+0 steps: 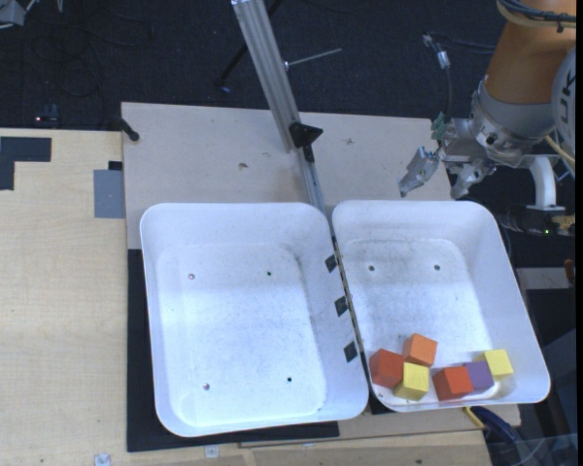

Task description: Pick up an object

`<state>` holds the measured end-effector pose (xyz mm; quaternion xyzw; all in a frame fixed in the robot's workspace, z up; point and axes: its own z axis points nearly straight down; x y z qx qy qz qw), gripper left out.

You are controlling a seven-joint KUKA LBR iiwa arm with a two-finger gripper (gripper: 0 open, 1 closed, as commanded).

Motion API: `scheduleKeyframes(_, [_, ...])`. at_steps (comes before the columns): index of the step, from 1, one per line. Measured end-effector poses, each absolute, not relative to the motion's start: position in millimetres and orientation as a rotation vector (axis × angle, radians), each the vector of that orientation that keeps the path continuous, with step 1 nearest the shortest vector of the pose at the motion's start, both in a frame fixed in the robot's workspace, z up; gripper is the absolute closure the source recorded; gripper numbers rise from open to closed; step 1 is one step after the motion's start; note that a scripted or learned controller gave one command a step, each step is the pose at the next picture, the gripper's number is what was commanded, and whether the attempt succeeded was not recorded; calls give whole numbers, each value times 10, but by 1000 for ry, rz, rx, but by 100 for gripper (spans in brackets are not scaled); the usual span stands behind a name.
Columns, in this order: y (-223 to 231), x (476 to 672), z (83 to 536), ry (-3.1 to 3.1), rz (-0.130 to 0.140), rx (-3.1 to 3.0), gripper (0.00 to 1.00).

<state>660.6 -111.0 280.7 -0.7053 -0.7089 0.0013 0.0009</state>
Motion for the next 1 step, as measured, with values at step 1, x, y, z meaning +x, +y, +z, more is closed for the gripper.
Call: scheduleKeyframes(1, [-1291, 6651, 2865, -2221, 1, -2223, 0])
